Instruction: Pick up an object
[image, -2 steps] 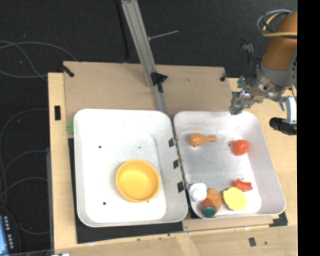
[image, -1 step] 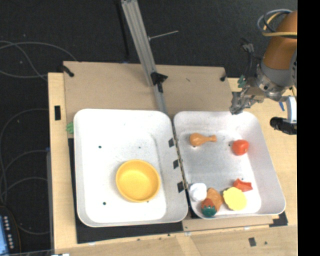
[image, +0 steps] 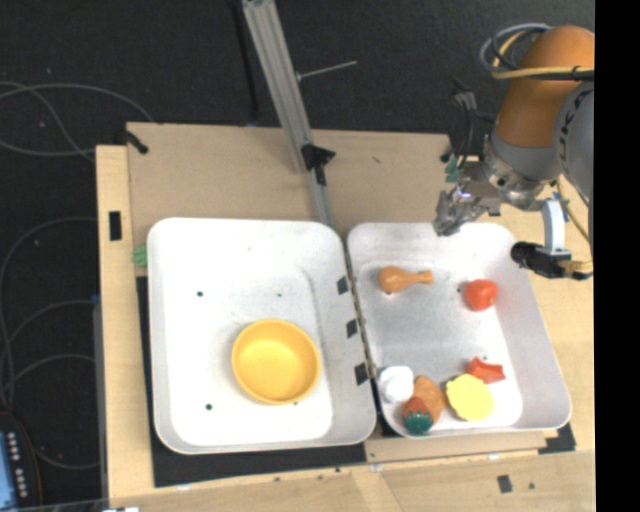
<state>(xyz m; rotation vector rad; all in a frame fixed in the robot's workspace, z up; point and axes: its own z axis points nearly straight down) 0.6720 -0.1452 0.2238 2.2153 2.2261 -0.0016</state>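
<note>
- camera view: the grey arm with the orange band (image: 545, 60) enters from the right; its two-finger gripper (image: 455, 215) hangs over the far rim of the right shallow white bin (image: 520, 330).
- gripper state: cannot be told from this view; nothing is visible in its grasp.
- candidate objects, all in the right bin: a tan drumstick-shaped toy (image: 403, 280) lies nearest the gripper, near the bin's far left; a small red rounded toy (image: 481, 294) sits to its right, apart from it.
- along the near wall a cluster sits packed together: a white round piece (image: 396, 381), an orange-and-green carrot-like toy (image: 424, 405), a flat yellow disc (image: 470, 399) and a small red wedge (image: 486, 371).
- the left shallow white bin (image: 200, 270) holds one yellow plastic bowl (image: 275, 361), well apart from the gripper.
- status (judgement): no object is lifted yet; the pick is not yet made.
- risk: a descent from the present position likely meets the bin rim or bare floor, since no object lies under the gripper.
- risk: the drumstick toy's rounded, tapered body may roll or slip out of a closing grasp.
- risk: a grasp in the near cluster may jam on neighbours or the wall.
</note>
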